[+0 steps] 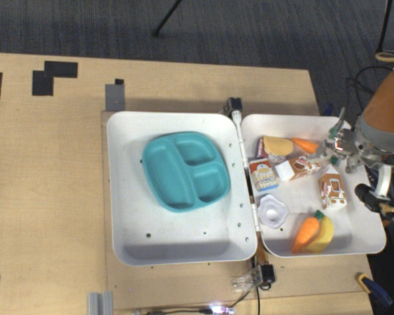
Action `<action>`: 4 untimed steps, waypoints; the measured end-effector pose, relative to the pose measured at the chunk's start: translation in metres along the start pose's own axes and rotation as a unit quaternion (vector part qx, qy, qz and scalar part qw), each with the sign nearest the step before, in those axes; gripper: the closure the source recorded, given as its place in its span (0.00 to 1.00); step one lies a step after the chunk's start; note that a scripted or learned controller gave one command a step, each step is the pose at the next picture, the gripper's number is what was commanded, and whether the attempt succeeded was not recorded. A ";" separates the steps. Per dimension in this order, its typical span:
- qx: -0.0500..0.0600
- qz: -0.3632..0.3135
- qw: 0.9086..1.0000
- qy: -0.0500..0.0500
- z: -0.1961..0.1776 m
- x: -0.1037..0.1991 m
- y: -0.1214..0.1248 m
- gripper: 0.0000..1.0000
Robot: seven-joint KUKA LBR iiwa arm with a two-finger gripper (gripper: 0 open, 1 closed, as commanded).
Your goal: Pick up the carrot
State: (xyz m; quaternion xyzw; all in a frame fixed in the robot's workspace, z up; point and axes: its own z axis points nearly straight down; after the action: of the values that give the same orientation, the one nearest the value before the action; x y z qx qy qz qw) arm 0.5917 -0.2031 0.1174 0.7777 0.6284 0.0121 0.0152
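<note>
My gripper [337, 144] hangs over the three o'clock rim of the right bin [374, 241] — whether it is parted or closed I cannot tell at this size. At its nine o'clock lies an orange wedge [305, 145] beside a yellow block [278, 146]; at its six o'clock, a small carton [332, 191]. The carrot [306, 231] sits farther off at seven o'clock, touching a banana [322, 233] near the bin's front wall. Far out at nine o'clock, the left bin [128, 241] holds a teal tray [184, 169].
</note>
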 end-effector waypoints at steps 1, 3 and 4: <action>-0.006 -0.039 0.999 -0.004 0.010 0.051 0.047 0.00; -0.010 -0.027 1.000 0.004 -0.006 0.030 0.060 1.00; 0.018 0.117 0.993 -0.001 -0.035 0.065 -0.007 1.00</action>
State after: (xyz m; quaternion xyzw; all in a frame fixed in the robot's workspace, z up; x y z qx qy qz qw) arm 0.5968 -0.1379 0.1517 0.8458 0.5336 0.0018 0.0001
